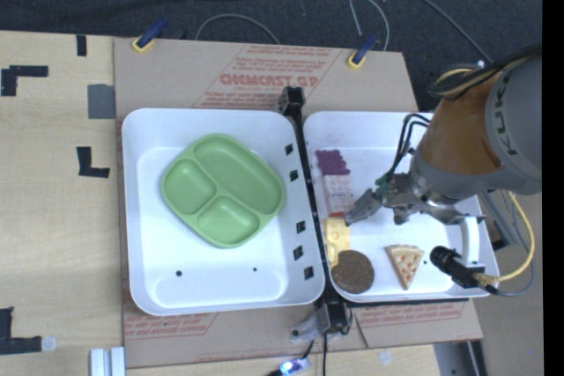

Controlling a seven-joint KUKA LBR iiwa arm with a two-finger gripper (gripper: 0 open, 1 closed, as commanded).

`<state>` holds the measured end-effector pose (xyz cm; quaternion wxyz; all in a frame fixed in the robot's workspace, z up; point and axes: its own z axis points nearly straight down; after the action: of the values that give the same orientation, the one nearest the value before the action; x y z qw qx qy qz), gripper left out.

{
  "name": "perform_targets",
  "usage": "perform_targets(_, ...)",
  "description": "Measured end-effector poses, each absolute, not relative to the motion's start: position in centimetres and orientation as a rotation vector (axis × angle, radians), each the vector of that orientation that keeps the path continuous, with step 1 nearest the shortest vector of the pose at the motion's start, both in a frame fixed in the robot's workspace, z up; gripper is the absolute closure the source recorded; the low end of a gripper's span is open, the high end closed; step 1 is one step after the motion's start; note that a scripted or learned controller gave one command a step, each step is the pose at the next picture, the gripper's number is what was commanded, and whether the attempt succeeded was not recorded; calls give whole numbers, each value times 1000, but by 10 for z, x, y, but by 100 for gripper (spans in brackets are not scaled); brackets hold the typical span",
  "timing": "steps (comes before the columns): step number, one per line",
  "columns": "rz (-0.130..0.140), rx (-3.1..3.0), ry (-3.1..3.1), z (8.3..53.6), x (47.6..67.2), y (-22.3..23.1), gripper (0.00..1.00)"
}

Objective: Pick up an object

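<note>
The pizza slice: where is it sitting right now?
The pizza slice lies near the front edge of the right bin, just right of the round brown cookie and below the gripper.

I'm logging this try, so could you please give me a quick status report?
Gripper low in right bin, beside yellow piece; nothing seen held. Brown disc, pizza slice and purple item lying close by.

Glossy green plastic plate (222,188); smooth white bins (141,189); matt cardboard (264,75).

tool (359,209) low over right bin (388,126) beside yellow piece (336,233).
</note>
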<state>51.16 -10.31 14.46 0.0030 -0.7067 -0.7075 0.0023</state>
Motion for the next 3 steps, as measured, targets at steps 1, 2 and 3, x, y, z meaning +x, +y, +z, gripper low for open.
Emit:
perform_targets(1,4,-2216,-2222,157,513,-103,100)
perform_targets(2,-3,-2223,-2225,210,522,-109,100)
perform_targets(3,-3,-2222,-2225,253,520,-109,100)
